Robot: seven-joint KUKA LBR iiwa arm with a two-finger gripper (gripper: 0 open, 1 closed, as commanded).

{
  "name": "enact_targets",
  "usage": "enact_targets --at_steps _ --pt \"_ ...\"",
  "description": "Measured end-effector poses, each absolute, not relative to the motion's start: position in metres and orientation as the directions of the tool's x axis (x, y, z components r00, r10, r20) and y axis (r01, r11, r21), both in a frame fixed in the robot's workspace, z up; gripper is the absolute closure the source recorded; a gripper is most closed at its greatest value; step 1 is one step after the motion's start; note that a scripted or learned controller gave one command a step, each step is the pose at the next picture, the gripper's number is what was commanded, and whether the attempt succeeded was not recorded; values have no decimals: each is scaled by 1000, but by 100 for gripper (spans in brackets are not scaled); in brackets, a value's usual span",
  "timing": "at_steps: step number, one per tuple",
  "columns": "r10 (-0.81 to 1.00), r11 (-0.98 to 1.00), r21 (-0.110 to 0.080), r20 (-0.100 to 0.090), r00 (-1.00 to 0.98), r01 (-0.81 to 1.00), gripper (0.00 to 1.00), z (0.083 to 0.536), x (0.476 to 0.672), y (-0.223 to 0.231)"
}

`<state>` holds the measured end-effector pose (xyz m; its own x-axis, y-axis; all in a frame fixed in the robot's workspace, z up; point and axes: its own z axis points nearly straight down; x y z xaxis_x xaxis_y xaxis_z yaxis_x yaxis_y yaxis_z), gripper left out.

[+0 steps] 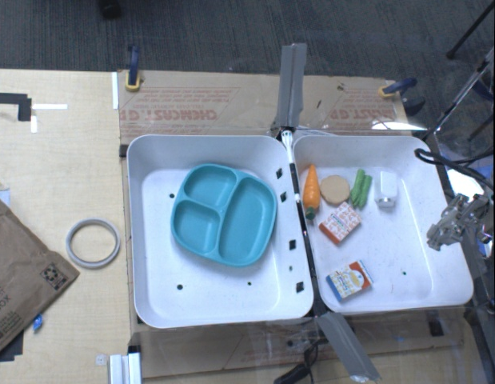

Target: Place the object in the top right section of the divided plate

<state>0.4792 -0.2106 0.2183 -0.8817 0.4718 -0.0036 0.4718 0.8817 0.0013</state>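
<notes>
R bin (415, 290): carrot (311, 187) upright, tip down.

Readable print

Mirrored red lettering "CHEMCO" is seen on the cardboard sheet (255, 102) at the far side; "BOX" is printed on the brown carton (15, 274), near left.
</notes>
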Motion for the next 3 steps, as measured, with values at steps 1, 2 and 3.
enact_targets --at_steps 1,2,3 --pt "284 959 0 -5 -959 284 100 280 479 -222" --pt "-178 984 -2 -6 -984 -178 100 322 480 -211" --pt "-211 978 1 -2 -978 -211 100 178 500 -158"
